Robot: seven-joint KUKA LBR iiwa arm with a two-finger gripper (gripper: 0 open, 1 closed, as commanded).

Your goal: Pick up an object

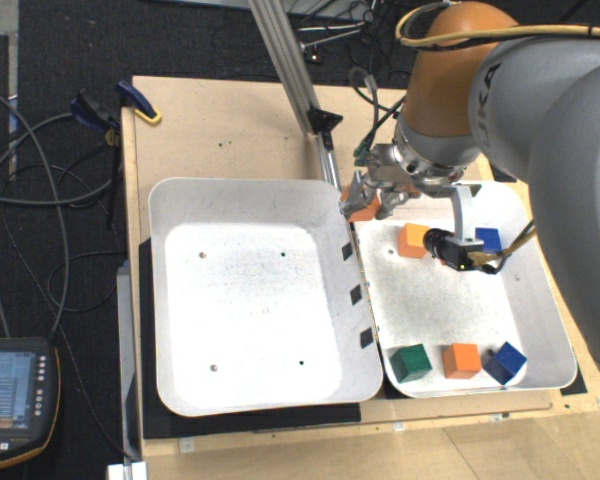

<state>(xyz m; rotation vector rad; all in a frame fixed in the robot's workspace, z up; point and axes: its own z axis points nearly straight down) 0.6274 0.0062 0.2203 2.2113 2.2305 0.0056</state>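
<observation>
My gripper hangs over the far left corner of the right bin, close to the ridge between the two bins. A small orange block sits between its fingers, and the gripper is shut on it. Loose in the right bin lie another orange block and a blue block near the back. Along the front wall stand a green block, an orange block and a blue block.
The left bin lies beside the right one. A slanted metal rail runs down to the bins' shared back corner. A black and yellow cable fitting hangs from the wrist over the right bin. Cables and a pendant lie left of the bench.
</observation>
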